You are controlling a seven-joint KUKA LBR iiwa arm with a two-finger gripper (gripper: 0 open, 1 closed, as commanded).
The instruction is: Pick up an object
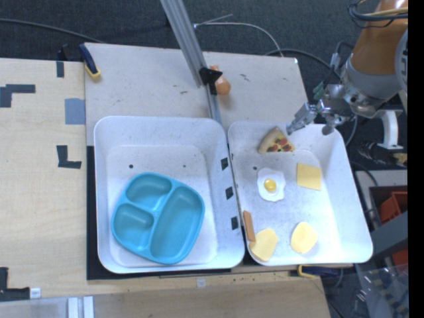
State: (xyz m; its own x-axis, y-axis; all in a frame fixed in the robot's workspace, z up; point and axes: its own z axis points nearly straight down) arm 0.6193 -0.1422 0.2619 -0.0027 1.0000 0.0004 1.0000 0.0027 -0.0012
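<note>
1. The gripper (310, 119) hangs over the far right corner of the right bin (349, 171), on a grey arm (372, 58) with an orange band that enters from the right edge of the view.
2. Its two fingers stand apart, released, with bare space between them; nothing sits in the gap. One fingertip points toward the pizza slice (275, 142) and stops just beside it; whether it touches the toy cannot be told from this slant.
3. The pizza slice (a toy wedge with red dots) lies near the far edge of the right bin, toward its left side.
4. A fried egg (270, 185) lies near the middle of that bin, with a square cheese slice (309, 176) just to its right, the two apart.
5. Along the near edge lie a yellow rounded piece (303, 237) and, to its left, a yellow wedge (264, 245); an orange stick (248, 226) rests along the left wall and appears to touch that wedge.
6. The left bin (109, 131) holds a blue divided plate (158, 217) (three compartments) in its near left part.
7. Beyond the bins, a small orange ball (222, 85) sits on the bench beside a slanted metal rail (184, 28).
</note>
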